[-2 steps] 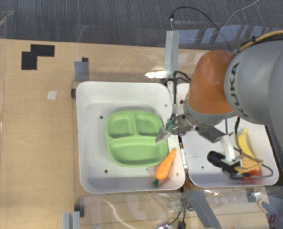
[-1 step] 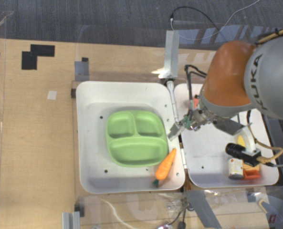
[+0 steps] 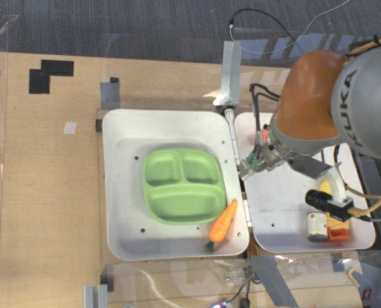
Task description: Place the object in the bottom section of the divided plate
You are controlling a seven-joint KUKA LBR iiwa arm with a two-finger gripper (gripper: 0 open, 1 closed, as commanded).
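Camera view: claw (image 3: 249, 164) state unclear; carrot (image 3: 222, 222) beside green plate (image 3: 184, 186).

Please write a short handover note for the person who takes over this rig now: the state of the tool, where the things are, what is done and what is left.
Tool: low over the divider between the two bins, nothing visibly held.
Green divided plate: in the left bin, all three sections empty.
Toy carrot: lying in the left bin against the plate's lower right corner, outside the plate.
Right bin: a small can and other small items near its right side.
Done: nothing placed yet.
Left: grasp the object and set it in the plate's bottom section.
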